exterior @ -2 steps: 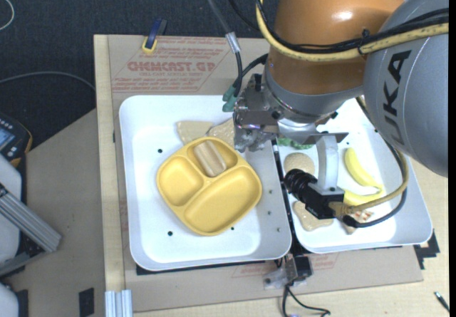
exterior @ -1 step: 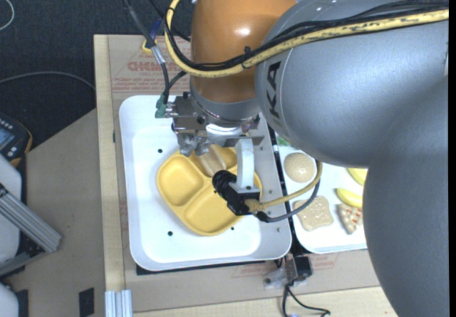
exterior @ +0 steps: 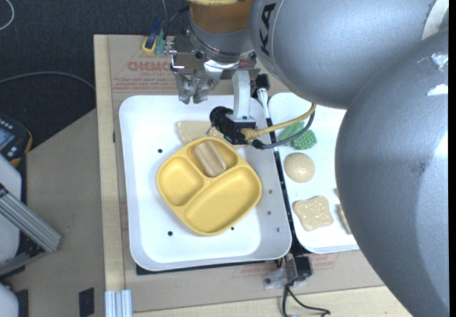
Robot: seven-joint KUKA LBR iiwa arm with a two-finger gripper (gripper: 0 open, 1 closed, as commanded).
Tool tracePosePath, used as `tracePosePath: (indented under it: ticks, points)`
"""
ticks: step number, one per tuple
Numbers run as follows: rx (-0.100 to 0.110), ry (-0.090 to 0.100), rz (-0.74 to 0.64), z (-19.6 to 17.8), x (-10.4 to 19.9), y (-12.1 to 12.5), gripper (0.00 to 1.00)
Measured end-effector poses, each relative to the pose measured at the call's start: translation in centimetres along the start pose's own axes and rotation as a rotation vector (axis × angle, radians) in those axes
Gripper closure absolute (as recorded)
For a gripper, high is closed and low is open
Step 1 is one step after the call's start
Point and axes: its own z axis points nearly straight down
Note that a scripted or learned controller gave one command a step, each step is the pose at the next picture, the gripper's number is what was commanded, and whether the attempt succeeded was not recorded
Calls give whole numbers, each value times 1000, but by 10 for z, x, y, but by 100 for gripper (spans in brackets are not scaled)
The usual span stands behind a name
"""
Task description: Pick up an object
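In the camera view the jaws hang in the upper middle of the frame, over the far end of the shallow white left bin [exterior: 146,187], which sits on the tan tabletop [exterior: 107,166]. They seem to stand a little apart with nothing between them, though the gap is small and shadowed.

Just below them lies a pale beige flat piece [exterior: 187,129], its near side tucked under the rim of a yellow three-compartment plastic plate [exterior: 214,201] that fills the middle of the bin. A tan ridged block [exterior: 209,157] rests in the plate's upper compartment.

The flat piece is nearest the jaws and is probably the thing to take. It looks thin, light and fairly stiff, like toy food. Lying flat against the bin floor, it offers little height to close on, so the best hold is likely across its free far edge, well away from the plate rim. The block looks like an easier pinch across its short sides, being raised and chunky. The plate is likely light, rigid and slick, and could only be held by a rim or a divider wall.

In the white right bin [exterior: 320,238], centre right of the frame, are a green knobbly piece [exterior: 306,139], a round beige ball [exterior: 299,166] and a tan square biscuit-shaped piece [exterior: 313,212], all well apart from the jaws.
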Motion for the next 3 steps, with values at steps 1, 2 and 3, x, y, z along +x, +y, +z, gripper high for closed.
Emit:
tracePosePath:
  ticks: [1,2,3]
  points:
    - [3,0,-3,-10,1,-3,100]
    - [26,-6,1,130,0,-59,100]
    - [9,-1,2,191,0,-15,100]
